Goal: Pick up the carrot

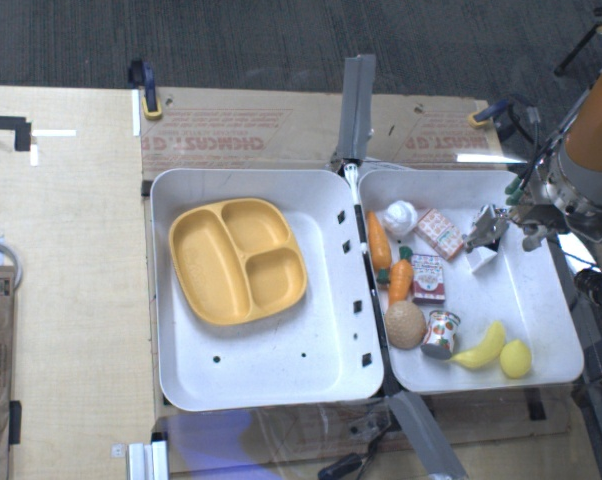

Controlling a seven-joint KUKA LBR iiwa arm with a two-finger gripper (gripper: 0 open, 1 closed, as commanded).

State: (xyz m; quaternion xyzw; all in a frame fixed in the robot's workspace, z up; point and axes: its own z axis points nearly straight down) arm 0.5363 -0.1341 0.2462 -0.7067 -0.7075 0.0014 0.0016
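Left bin (pixel 181 368): a shallow white tray holding a yellow three-compartment plastic plate (pixel 238 259). Right bin (pixel 551 368): along its left wall lies a long orange toy carrot (pixel 379 240), smooth, tapered, roughly parallel to that wall; just beside it lies a second, shorter orange carrot with a green top (pixel 400 278) (tilted, green end uppermost in the view). Nearby are a white crumpled object (pixel 400 214), two small printed boxes (pixel 439 232) (pixel 427 278), a tan round ball (pixel 405 324), a small printed can (pixel 440 333), a yellow banana (pixel 481 347) and a yellow lemon (pixel 516 358). The arm's two-finger gripper (pixel 484 236) hovers over the bin's right half, well apart from both carrots; whether its fingers are spread or pressed together cannot be told.
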